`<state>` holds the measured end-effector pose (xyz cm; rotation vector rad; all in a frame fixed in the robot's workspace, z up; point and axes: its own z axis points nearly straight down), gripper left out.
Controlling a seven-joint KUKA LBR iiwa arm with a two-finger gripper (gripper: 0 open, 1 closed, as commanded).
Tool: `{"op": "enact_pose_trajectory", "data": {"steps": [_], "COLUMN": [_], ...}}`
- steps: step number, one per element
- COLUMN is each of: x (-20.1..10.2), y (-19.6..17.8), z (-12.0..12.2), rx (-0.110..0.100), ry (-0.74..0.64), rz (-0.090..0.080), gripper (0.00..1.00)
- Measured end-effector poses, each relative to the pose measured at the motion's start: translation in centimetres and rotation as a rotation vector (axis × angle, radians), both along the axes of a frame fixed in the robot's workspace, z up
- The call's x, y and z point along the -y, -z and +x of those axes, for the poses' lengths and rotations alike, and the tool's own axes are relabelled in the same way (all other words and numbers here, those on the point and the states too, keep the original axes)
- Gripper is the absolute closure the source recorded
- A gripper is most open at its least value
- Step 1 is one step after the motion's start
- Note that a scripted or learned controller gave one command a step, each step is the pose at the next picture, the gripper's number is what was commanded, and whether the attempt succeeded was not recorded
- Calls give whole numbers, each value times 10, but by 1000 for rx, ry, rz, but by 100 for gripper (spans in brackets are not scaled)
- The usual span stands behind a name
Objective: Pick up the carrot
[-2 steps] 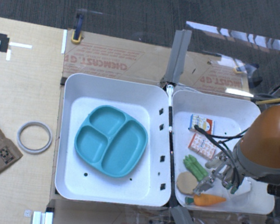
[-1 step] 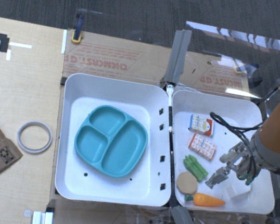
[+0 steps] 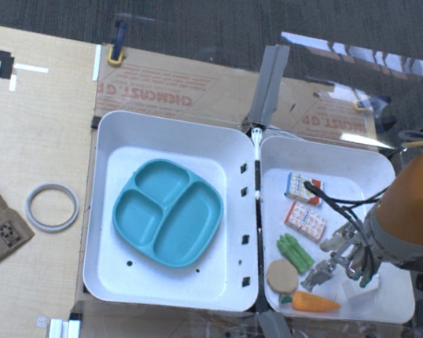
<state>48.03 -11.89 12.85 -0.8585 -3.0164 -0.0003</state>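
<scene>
Gripper (image 3: 320,275) hovers in right white bin (image 3: 392,308), just above orange carrot (image 3: 316,303). Fingers slightly apart, gripping nothing. Round tan disc (image 3: 283,277) just left

The arm (image 3: 422,207) shows as a broad, rounded orange band, smooth and glossy, with a pale highlight across its top. Below the orange sits a grey collar, darker along its lower edge. From that collar the wrist narrows into a cluster of silver-grey metal parts. The hand (image 3: 320,275) is made of pale metallic pieces, slim and angular, with small dark joints. A small teal-green bit shows on the wrist's underside. Thin black cables (image 3: 342,207) run in loose curves from the wrist out past the metal parts.
</scene>
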Motion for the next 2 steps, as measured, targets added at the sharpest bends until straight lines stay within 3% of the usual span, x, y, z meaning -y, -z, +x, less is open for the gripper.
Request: {"op": "enact_pose_trajectory", "data": {"steps": [1, 2], "x": [-5, -25], "y": [-53, 32], "z": [-1, 2], "rx": [4, 18], "ry": [-81, -259], "rz": [-1, -6], "gripper": [0, 0]}}
